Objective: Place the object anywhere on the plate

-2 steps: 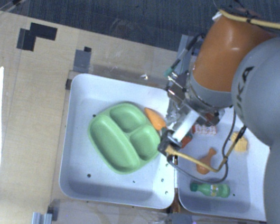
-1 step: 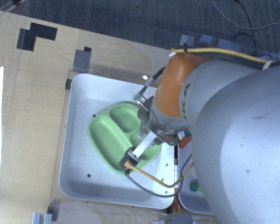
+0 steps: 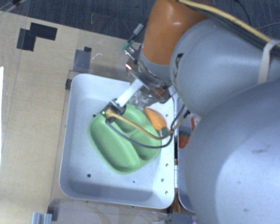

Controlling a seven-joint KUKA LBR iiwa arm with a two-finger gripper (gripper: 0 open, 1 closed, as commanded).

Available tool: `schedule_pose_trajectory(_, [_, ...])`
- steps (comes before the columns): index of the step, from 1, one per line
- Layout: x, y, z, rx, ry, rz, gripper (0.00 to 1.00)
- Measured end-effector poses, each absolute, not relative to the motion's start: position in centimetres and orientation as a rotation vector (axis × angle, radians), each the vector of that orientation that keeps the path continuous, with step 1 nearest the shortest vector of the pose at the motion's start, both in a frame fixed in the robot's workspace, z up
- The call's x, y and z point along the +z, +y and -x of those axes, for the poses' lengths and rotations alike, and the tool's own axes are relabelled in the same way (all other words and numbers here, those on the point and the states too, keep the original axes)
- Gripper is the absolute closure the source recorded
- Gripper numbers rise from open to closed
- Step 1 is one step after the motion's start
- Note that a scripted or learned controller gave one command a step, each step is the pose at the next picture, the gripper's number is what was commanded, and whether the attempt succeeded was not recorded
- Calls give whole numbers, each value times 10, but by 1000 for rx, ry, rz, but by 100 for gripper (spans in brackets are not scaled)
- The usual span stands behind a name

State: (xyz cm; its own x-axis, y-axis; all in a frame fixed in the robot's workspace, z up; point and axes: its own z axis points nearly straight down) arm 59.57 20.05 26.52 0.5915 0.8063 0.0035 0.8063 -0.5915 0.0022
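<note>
A green divided plate (image 3: 123,146) lies tilted in the left white bin (image 3: 81,125). An orange object (image 3: 155,118) rests at the plate's upper right rim, close to the bin's right wall. My gripper (image 3: 132,102) reaches down over the plate's upper edge, just left of the orange object. The wrist and cable hide the contact between gripper and object. A black cable (image 3: 136,135) from the wrist loops across the plate.
The arm's large grey body (image 3: 242,143) covers the right bin and the right half of the view. The orange band (image 3: 166,22) sits above the wrist. Bare bin floor shows below and left of the plate. The wooden bench (image 3: 16,114) stretches to the left.
</note>
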Motion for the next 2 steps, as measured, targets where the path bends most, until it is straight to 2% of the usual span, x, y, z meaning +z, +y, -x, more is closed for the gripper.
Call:
schedule_pose_trajectory(1, [237, 139, -597, 3, 1326, -2848, 100])
schedule_pose_trajectory(2, [311, 160, -591, 9, 1331, -2845, 100])
